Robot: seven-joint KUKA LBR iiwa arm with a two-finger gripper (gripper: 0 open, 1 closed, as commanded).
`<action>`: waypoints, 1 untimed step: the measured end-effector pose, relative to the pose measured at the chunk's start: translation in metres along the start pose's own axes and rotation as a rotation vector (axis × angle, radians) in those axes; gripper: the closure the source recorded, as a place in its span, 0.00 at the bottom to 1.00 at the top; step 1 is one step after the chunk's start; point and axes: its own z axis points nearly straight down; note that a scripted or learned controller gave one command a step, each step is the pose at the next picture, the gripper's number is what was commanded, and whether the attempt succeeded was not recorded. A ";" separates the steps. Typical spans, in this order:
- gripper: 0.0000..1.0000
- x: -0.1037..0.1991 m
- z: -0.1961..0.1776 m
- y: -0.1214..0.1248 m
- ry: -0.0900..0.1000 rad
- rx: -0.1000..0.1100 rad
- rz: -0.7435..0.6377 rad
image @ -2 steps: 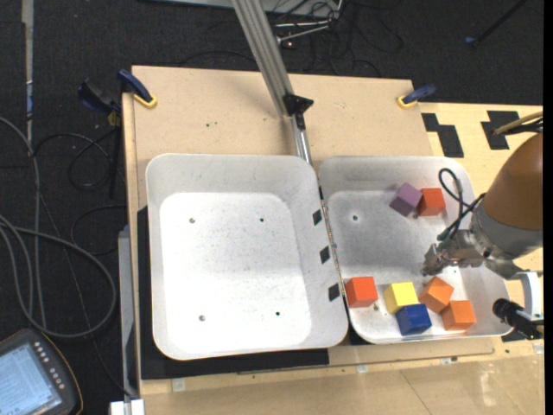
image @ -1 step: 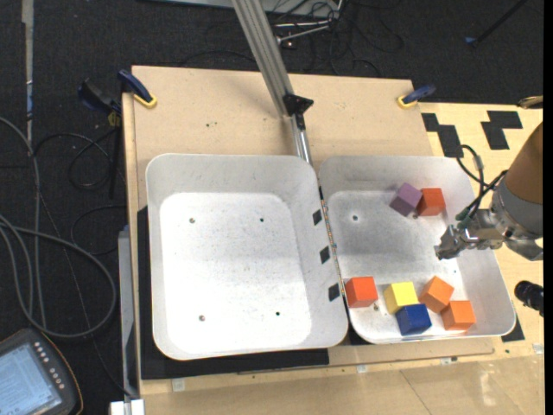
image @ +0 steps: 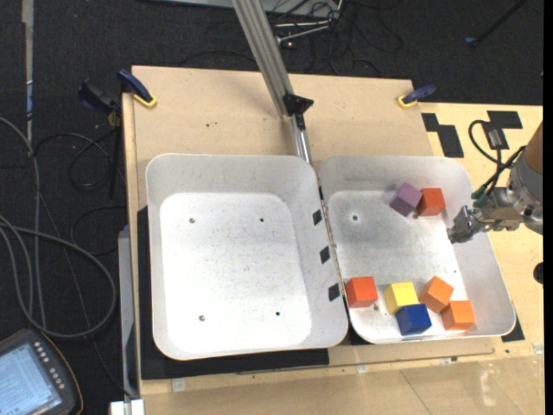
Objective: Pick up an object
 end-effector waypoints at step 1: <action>1.00 0.009 -0.050 0.003 0.000 0.000 0.000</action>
